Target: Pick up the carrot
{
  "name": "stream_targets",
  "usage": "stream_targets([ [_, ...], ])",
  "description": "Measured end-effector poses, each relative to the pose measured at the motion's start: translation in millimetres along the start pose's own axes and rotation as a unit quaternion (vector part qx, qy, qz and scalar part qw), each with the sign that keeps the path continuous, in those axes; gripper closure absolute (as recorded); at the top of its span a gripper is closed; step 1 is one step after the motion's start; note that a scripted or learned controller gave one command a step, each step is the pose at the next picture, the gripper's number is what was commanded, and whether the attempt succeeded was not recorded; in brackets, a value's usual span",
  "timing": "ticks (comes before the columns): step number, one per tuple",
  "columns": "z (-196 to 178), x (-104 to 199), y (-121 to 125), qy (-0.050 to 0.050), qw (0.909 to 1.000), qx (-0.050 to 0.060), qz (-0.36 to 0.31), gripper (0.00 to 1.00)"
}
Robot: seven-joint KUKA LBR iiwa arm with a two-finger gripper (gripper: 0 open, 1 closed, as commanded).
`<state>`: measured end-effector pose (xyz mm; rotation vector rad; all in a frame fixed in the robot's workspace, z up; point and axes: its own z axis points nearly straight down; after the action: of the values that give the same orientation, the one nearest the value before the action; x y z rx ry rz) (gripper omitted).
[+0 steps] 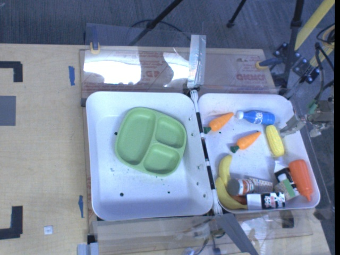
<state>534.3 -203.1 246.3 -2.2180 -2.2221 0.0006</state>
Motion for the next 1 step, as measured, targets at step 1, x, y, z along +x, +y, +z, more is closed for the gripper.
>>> stream_targets([
  [1,84.0,53.7,32.9,0.0,0.9941,0.0,-0.109,0.0],
])
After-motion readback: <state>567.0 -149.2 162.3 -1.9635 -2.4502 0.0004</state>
